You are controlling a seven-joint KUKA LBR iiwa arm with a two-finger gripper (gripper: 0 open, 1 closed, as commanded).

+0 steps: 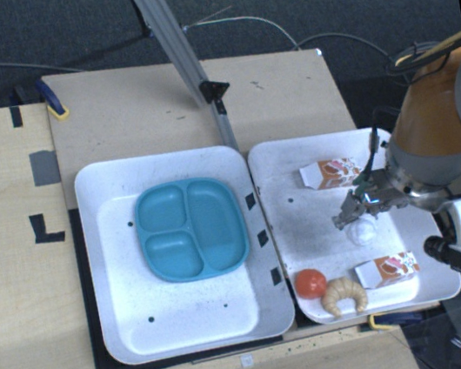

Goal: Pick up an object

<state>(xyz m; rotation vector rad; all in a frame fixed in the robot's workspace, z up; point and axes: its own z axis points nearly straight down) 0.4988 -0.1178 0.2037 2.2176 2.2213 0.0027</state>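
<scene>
White round object (363,232) lies in the right white bin (293,212), directly under my hand (352,214); I cannot tell its grip state. Small white-and-red carton (331,173) sits just beyond.

The right bin (293,212) has bare floor on its left side, with two cartons (331,173), a tomato (310,282) and a croissant (344,294) crowding the rest.
</scene>
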